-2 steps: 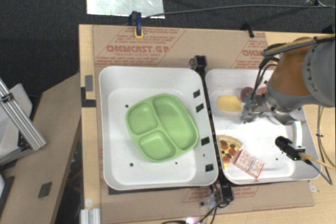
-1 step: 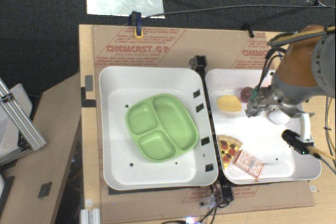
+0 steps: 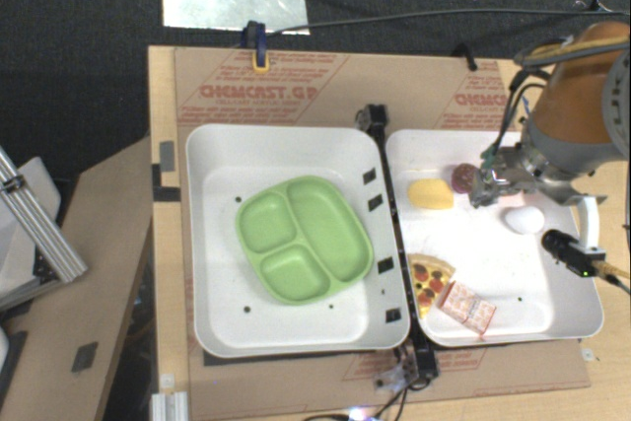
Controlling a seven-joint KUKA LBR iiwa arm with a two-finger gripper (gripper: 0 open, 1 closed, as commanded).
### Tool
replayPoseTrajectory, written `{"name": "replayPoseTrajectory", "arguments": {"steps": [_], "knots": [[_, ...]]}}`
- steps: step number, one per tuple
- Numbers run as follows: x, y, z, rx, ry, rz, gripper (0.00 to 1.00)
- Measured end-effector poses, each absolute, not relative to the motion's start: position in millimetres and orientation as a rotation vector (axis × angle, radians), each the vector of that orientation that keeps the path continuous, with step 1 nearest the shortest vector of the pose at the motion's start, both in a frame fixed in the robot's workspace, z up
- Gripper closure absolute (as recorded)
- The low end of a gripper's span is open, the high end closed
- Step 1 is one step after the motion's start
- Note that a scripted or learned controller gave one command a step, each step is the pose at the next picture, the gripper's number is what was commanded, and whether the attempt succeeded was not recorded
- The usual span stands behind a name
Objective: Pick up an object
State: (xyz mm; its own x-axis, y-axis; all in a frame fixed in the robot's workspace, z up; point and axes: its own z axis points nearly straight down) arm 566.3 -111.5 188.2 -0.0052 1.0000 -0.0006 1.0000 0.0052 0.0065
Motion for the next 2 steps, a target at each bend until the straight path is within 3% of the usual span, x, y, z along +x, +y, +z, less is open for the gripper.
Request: {"name": "replayPoseTrajectory", "arguments": {"steps": [2], "knots": [[566.5, -113, 287, 2.21, 2.223, 0.007, 1.0]]}}
